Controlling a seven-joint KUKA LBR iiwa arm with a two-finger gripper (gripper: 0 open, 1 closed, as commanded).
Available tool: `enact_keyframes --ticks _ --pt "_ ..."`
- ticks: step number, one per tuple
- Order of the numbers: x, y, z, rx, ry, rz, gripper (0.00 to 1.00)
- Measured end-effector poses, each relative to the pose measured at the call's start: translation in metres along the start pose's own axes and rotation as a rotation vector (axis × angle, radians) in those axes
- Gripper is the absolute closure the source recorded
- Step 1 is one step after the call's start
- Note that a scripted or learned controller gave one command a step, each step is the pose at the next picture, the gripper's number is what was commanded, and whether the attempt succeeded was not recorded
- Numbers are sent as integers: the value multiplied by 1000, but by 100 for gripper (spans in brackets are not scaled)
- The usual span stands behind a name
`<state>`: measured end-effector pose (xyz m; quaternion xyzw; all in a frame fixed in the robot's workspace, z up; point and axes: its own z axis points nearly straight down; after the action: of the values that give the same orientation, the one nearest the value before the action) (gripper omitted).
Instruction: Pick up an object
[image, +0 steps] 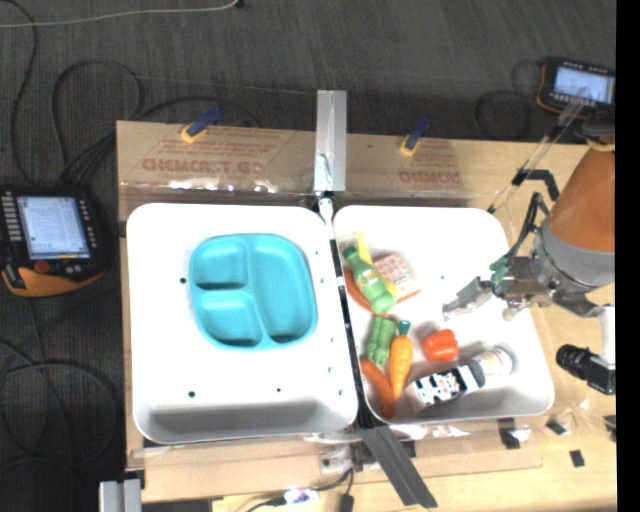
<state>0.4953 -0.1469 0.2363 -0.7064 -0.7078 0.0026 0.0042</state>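
Observation:
My gripper (468, 298) hangs over the right bin (470, 232), in its right half, above bare white floor. Nothing shows in it. A red pepper (441, 345) lies just below and left of it. A black-and-white bottle (460, 378) lies on its side near the bin's front wall. Further left are an orange carrot (399, 362), a green cucumber (380, 338), a light green bottle (368, 280) and a pink packet (395, 272). The arm's orange band (590, 205) is at the right edge.
The left bin (160, 400) holds a turquoise divided plate (255, 288). A ridge (340, 310) separates the two bins. Several items crowd against the right bin's left wall. A handheld pendant (50, 235) lies on the floor at far left.

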Motion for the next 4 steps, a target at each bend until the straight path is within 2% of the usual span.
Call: enact_keyframes --ticks 1,2,3,4 --pt "0 0 0 0 0 0 0" --pt "33 -9 125 0 1 -117 0" --pt "34 -6 116 -3 2 -117 100" --pt "99 -12 57 1 -2 31 100"
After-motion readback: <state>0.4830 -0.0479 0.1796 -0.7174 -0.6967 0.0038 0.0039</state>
